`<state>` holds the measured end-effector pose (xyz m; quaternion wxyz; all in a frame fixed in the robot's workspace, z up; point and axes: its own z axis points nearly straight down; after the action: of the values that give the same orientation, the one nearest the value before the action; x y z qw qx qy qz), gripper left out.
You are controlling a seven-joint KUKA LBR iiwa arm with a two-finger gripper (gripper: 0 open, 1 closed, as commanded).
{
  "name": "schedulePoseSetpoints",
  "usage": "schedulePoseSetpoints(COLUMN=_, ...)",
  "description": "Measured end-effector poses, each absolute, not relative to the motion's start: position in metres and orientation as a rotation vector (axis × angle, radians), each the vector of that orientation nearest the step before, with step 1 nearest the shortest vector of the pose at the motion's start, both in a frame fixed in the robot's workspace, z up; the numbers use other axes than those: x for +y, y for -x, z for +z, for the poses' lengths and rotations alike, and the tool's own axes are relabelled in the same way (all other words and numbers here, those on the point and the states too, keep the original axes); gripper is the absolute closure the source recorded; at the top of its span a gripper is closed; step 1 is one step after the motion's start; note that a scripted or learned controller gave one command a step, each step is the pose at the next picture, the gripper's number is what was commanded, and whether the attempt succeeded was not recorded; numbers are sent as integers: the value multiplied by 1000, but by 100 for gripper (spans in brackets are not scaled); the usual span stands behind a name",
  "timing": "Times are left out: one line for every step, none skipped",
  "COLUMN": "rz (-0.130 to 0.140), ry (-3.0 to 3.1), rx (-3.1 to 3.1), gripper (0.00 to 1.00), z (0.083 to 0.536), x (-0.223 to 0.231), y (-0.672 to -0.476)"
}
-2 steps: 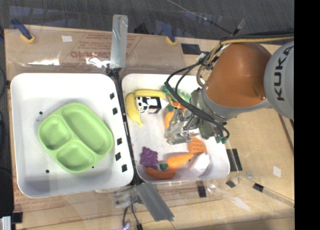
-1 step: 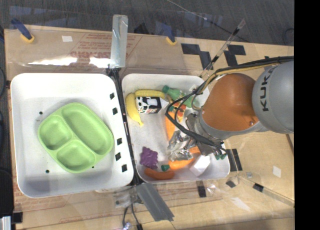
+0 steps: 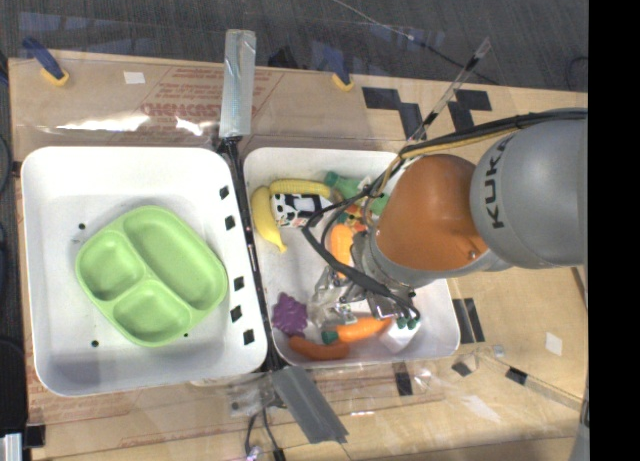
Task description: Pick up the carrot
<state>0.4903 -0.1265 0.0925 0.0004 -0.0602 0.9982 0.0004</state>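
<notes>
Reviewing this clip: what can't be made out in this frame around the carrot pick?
- Gripper: fingertips lost in wrist hardware and cables; whether it grips the carrot is unreadable.
- Carrot: part covered by the gripper.
- Right bin: much of its floor hidden under the arm.
- Orange item: mostly behind cables, unidentifiable.

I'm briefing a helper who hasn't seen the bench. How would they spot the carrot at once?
Look in the right-hand white bin, under the grey and orange arm. Along its near wall, below the gripper, lies the carrot, a long orange taper. The purple toy beside it is stubby, and the banana is yellow and curved.
</notes>
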Motion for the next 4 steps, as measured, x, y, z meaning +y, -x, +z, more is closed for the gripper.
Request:
schedulePoseSetpoints(rz=-1, ry=-57, rx=3131, gripper=100, z=196, x=-85, y=-489)
schedulePoseSetpoints(rz=-1, ry=119, rx=3141, gripper=100, z=153, x=-154, y=-499)
schedulePoseSetpoints(rz=-5, ry=66, rx=3132, gripper=100, z=231, x=-146, y=-496)
schedulePoseSetpoints(rz=5, ry=35, rx=3150, gripper=100, z=121, x=-129, y=-532)
